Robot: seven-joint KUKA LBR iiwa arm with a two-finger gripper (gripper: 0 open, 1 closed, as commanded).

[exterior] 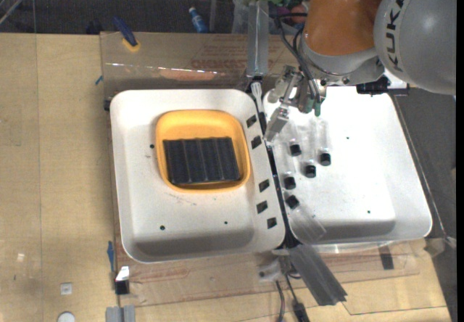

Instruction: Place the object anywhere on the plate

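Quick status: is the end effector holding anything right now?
End effector: low over the right bin, near its left edge; open or closed cannot be told, and no object is visible in it.

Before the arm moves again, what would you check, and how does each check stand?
1. Plate sits flat in the left bin: ok.
2. Block lies on the plate: ok.
3. Block is inside the plate's rim, not hanging over: ok.
4. Gripper is apart from the block, over the right bin: ok.
5. Gripper carries nothing: cannot tell.
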